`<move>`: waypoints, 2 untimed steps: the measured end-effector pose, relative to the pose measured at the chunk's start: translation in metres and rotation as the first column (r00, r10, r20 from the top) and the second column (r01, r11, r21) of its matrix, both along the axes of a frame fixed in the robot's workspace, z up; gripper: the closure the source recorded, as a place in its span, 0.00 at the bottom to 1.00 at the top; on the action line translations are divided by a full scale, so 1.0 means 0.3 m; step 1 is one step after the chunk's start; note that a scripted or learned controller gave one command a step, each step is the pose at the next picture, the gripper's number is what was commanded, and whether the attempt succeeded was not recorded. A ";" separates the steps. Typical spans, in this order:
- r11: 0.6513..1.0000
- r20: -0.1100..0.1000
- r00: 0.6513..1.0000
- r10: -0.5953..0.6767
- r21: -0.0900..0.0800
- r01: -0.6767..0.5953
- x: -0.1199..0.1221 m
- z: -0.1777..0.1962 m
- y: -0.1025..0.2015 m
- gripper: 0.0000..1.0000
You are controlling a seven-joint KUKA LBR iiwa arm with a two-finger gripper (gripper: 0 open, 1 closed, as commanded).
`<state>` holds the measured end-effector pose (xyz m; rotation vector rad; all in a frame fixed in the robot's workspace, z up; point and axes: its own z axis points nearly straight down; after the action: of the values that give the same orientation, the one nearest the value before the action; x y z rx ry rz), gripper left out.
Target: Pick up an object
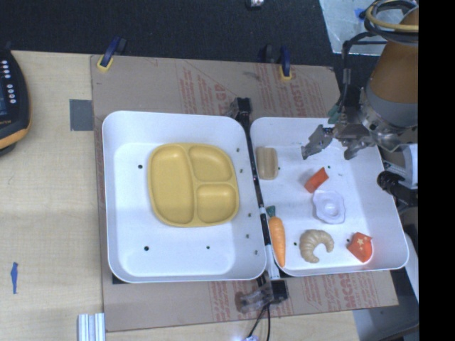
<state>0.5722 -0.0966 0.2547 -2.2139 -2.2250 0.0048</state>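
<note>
The right bin (284, 130) holds a tan bread slice (266, 163), an orange-red wedge (316, 180), a clear plastic cup (329, 207), a carrot (276, 239), a croissant (316, 244) and a strawberry (360, 247). My gripper (333, 145) hangs over the upper part of this bin, above and just right of the orange-red wedge. Its two dark fingers are spread apart with nothing between them.
The left bin (121, 190) carries a yellow divided plate (193, 184). Blue clamps (284, 62) pin the cardboard at the back. A black and orange pendant (11, 94) lies at the far left of the bench.
</note>
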 end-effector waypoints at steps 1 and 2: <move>1.000 -0.012 1.000 -0.003 -0.001 0.003 0.036 -0.563 -0.138 0.00; 1.000 0.000 1.000 0.000 -0.002 0.000 0.049 -0.498 -0.137 1.00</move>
<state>0.5869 -0.1378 0.1053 -2.2150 -2.2260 0.0069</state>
